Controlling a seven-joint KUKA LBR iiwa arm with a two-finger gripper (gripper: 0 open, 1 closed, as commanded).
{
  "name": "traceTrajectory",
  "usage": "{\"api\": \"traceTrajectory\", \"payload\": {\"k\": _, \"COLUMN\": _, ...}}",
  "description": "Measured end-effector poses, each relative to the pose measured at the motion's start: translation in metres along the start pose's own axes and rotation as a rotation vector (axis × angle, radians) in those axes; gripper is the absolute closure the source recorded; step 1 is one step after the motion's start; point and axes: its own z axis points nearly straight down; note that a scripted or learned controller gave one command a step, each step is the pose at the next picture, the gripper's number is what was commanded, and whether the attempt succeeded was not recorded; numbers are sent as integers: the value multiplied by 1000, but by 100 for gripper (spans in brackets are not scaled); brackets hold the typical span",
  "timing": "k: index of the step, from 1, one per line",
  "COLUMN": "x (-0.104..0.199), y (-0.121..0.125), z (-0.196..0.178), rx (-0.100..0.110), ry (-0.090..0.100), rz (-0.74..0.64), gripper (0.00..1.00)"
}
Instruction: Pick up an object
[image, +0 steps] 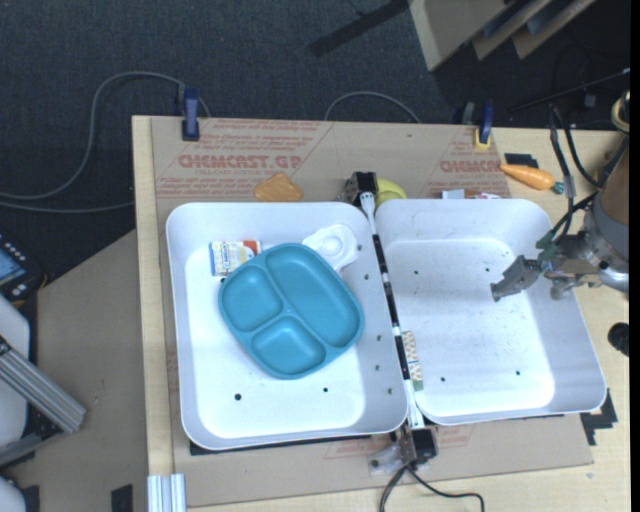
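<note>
A blue divided plate (290, 310) lies in the left bin (200, 400), slightly tilted. Behind it sit a small white box with a red, blue and yellow label (233, 254) and a white round cup (331, 244), both touching the plate's far rim. My gripper (518, 277) hangs over the right side of the right bin (480, 400), pointing left and down, with nothing seen in it. It is far from the plate and the other objects.
On the board behind the bins lie an orange piece (278, 187), a black item (360, 185) beside a yellow-green ball (389, 190), and an orange carrot-shaped toy (530, 177). Blue clamps (189, 112) hold the board's back edge. Cables hang at the right.
</note>
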Motion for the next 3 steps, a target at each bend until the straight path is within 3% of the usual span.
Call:
{"api": "traceTrajectory", "payload": {"k": 1, "x": 4, "y": 29, "z": 153, "rx": 8, "ry": 2, "rz": -2, "gripper": 0}}
{"api": "traceTrajectory", "payload": {"k": 2, "x": -44, "y": 78, "z": 147, "rx": -6, "ry": -5, "rz": 1, "gripper": 0}}
{"api": "traceTrajectory", "payload": {"k": 3, "x": 23, "y": 159, "z": 103, "rx": -11, "ry": 0, "rz": -9, "gripper": 0}}
